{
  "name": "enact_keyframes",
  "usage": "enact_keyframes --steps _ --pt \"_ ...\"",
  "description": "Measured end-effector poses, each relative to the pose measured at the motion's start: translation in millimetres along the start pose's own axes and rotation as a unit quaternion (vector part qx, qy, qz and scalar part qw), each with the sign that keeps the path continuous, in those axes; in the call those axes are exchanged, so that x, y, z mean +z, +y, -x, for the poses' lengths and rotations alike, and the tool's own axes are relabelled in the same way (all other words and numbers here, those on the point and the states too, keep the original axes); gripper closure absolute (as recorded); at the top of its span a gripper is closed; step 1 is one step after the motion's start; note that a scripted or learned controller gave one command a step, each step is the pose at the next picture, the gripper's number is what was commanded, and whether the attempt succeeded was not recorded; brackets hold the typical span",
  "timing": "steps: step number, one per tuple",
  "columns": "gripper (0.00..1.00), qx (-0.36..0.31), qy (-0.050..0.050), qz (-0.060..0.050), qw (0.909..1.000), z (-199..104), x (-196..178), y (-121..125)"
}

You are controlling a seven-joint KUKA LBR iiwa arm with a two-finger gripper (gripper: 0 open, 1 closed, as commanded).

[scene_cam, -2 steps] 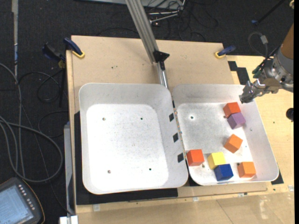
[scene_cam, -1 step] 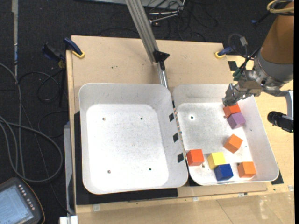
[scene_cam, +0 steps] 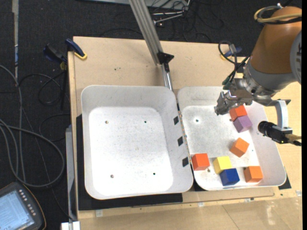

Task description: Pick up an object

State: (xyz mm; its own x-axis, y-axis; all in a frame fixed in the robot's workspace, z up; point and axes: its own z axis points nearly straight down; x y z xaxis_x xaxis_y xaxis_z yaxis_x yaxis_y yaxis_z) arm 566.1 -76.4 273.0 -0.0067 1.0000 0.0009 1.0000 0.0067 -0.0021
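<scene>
Table (scene_cam: 120,61): pale matt wood board. Both bins (scene_cam: 91,128): smooth white plastic, speckled. Blocks (scene_cam: 230,176): matt, solid-coloured. Arm (scene_cam: 278,42): glossy orange shell over grey metal wrist.

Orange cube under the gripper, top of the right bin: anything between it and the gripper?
Nothing visible. The gripper sits just left of the orange cube, near the right bin back wall. The purple cube touches the orange cube's near side and could crowd a grasp.

A robotics lab: plywood bench (scene_cam: 120,61), loose cables (scene_cam: 29,128) on dark carpet, teach pendant (scene_cam: 17,210)
</scene>
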Motion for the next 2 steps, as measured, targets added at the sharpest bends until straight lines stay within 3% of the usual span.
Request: enact_keyframes --steps 2 --pt "1.00 -0.001 0.000 0.000 1.0000 -92 15 -29"
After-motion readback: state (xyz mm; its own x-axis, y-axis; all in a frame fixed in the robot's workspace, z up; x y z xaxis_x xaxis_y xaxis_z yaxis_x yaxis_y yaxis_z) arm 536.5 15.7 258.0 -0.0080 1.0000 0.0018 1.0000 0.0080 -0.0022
